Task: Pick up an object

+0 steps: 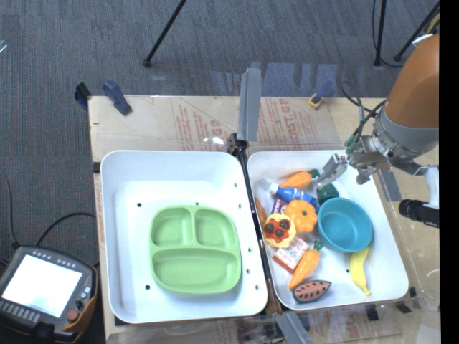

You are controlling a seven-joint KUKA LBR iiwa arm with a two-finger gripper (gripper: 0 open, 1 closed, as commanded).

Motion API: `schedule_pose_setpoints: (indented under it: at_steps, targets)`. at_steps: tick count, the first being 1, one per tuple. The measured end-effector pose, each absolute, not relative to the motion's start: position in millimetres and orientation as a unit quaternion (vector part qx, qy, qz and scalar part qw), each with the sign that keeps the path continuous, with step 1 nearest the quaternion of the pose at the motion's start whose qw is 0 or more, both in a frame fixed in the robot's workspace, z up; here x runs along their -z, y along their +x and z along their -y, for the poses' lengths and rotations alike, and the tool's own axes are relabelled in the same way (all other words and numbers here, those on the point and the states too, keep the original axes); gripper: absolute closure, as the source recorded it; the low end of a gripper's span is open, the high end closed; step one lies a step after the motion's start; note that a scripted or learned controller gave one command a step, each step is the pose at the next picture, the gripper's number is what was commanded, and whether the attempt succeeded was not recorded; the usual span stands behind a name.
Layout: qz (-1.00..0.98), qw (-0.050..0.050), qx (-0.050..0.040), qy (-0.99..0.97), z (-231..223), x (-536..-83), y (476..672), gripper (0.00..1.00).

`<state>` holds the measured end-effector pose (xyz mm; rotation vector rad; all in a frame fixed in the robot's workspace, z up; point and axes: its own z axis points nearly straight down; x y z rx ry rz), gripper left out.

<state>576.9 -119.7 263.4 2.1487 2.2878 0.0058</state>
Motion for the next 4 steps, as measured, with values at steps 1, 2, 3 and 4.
schedule_pose_setpoints:
  at_steps: [1, 2, 3, 4]
  targets:
    - [-0.749, -0.005, 0.0021, 0.662, 95.4, -103.4, 595.4, 0.00]
    - [-0.706, 0.002, -0.0025, 0.708, 72.0, -191.5, 646.1, 0.00]
    - [-0.713, -0.003, 0.0019, 0.701, 99.3, -84.9, 622.1, 0.00]
    - [-0.712, -0.005, 0.0033, 0.702, 100.1, -94.7, 621.3, 1.00]
